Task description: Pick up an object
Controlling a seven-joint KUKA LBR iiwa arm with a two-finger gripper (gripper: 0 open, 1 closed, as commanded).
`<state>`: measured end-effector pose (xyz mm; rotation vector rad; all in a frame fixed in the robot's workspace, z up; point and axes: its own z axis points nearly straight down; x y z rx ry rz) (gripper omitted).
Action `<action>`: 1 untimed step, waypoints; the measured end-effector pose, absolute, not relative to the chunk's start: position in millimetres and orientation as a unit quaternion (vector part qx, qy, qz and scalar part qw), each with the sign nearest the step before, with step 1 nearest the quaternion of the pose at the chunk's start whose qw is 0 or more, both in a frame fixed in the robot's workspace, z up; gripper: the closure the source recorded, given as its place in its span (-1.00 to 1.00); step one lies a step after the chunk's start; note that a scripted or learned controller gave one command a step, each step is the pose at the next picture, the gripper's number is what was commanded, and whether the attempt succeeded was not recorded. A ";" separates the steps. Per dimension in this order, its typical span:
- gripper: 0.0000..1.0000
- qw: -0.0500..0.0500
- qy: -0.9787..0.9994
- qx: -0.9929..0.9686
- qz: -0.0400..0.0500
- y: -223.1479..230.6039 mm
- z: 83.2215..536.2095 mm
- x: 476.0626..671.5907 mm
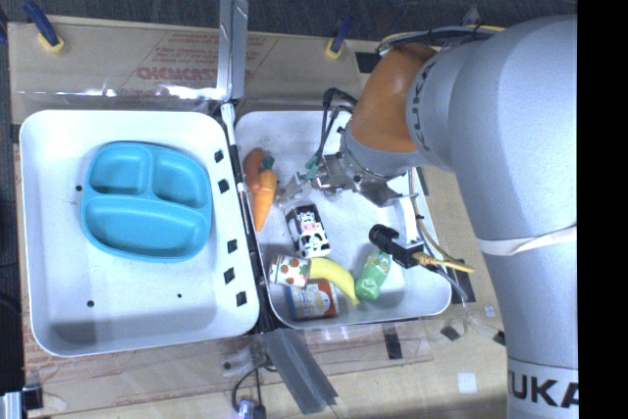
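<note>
One carrot [261,187] lies lengthwise, tip toward the camera; pincer [316,172] state unclear.

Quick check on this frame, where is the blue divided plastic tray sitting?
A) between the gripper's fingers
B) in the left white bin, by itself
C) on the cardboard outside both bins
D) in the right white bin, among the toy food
B. The blue divided plastic tray lies flat on the floor of the left white bin, while the orange toy carrot and yellow toy banana lie in the right white bin.
</note>
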<state>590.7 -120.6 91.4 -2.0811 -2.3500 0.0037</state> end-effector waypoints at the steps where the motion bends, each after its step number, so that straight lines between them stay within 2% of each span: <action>1: 1.00 0.002 -0.750 -0.661 0.002 -120.4 100.8 590.7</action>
